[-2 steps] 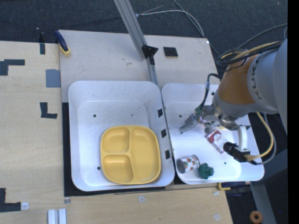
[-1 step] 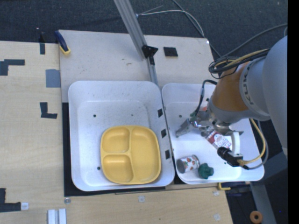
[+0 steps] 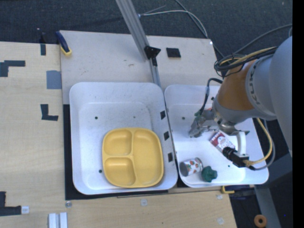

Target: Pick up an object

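So far, you have nothing picked up, as far as I can judge; the gripper (image 3: 196, 128) hangs low in the right bin (image 3: 183, 96), fingers a little apart, nothing between them. The candidates lie toward five o'clock of it: a red-and-white packet (image 3: 219, 139) just beside the wrist, a small printed cup (image 3: 191, 166) on its side, a green lump (image 3: 209, 174) touching it. The yellow divided plate (image 3: 132, 156) sits in the left bin (image 3: 95, 91); no lettering is readable.

arm (image 3: 266, 87): cut off by the frame edge at 3 o'clock | gripper (image 3: 195, 130): fingertips blurred, grip cannot be judged | red-and-white packet (image 3: 219, 140): upper end hidden under the wrist | small printed cup (image 3: 191, 166): pattern too small to read
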`<state>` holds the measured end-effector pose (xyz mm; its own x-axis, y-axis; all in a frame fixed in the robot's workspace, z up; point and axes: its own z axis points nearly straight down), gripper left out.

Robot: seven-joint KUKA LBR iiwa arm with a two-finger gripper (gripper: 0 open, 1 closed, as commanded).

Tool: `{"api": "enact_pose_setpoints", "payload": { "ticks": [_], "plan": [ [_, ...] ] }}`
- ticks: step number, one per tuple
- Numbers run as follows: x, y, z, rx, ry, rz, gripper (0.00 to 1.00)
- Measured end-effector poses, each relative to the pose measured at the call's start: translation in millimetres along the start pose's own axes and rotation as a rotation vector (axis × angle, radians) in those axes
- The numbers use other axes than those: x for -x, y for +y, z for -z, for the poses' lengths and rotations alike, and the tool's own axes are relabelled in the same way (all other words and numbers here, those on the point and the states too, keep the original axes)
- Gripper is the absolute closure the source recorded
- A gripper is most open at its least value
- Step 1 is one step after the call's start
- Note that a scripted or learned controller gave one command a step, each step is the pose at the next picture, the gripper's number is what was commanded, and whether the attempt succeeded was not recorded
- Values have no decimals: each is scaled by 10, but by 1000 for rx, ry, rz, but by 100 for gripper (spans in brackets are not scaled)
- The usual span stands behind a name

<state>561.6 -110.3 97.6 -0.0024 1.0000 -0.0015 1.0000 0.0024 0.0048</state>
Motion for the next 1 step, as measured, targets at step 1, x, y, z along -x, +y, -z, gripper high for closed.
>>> {"api": "enact_pose_setpoints", "payload": {
  "ticks": [1],
  "plan": [
    [-62,95,512,-2,1,0,100]
  ]
}}
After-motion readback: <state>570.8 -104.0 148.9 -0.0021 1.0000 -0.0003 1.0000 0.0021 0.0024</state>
